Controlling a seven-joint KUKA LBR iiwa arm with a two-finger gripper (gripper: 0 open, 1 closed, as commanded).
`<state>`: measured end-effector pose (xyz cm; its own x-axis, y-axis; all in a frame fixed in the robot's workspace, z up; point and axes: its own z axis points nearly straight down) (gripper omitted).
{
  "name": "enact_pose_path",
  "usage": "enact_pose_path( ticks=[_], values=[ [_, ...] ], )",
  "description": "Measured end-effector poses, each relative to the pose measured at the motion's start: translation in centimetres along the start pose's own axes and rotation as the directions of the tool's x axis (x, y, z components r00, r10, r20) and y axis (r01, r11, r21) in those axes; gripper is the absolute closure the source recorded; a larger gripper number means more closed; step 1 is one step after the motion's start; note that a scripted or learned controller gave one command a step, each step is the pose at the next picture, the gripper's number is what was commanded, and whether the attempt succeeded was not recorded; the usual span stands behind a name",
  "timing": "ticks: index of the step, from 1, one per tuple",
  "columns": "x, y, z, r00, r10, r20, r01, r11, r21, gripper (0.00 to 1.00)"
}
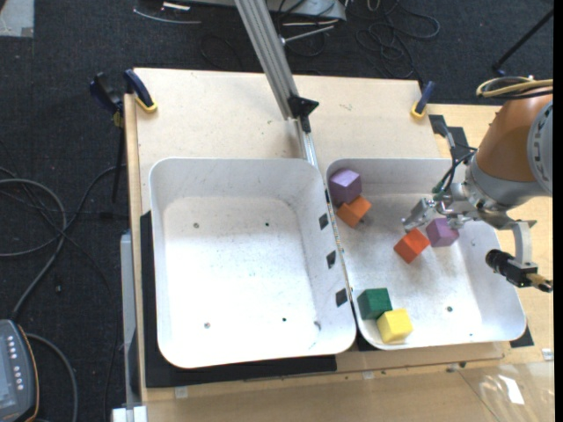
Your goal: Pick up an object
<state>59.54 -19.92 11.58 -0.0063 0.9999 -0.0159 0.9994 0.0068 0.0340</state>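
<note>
Blocks [411, 246] lie under the arm's lowered pincer [433, 215].

No legible txt, labels, brand marks or nos. anywhere. The handheld pendant [13, 372] at bottom left has rows of buttons, but any markings on them are too small to read. Blocks, e.g. the yellow block [394, 325] and green block [375, 301], have plain faces w/ no print.
</note>
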Motion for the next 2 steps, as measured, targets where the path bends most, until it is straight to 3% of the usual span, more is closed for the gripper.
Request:
enact_pose_path(
  ticks=[1, 2],
  values=[
    [-0.9, 0.7, 0.1, 1.000, 0.001, 0.001, -0.001, 1.000, -0.004, 0.00],
    [0.5, 1.6, 0.3, 1.000, 0.005, -0.001, -0.005, 1.000, -0.006, 0.00]
  ],
)
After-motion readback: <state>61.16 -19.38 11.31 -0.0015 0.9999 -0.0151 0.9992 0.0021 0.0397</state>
